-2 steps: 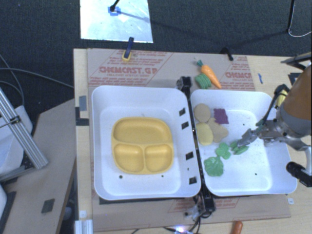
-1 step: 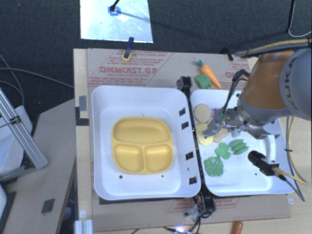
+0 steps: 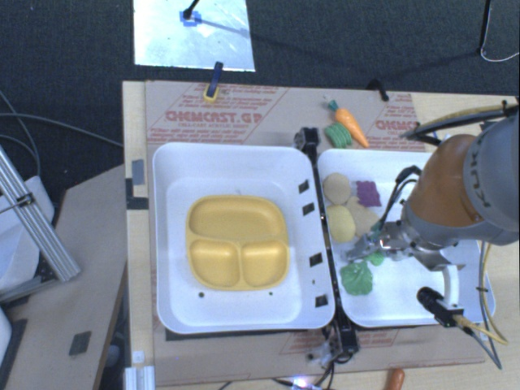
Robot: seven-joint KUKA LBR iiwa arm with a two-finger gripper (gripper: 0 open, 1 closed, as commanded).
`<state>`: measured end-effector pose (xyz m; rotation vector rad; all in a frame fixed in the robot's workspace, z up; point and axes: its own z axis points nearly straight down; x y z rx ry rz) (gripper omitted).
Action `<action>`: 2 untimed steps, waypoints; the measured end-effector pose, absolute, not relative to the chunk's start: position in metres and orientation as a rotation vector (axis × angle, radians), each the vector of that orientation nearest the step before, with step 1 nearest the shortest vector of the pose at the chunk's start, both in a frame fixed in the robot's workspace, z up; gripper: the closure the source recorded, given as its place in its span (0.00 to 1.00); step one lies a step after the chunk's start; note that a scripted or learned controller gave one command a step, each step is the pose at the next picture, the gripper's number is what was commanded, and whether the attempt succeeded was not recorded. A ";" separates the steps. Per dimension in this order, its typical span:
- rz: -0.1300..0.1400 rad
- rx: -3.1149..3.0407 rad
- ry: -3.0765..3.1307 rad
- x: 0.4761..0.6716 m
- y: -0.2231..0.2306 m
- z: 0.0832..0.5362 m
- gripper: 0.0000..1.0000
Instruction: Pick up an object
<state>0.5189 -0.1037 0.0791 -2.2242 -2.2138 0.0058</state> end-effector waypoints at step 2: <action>-0.022 -2.220 -2.240 0.510 -0.039 0.303 0.00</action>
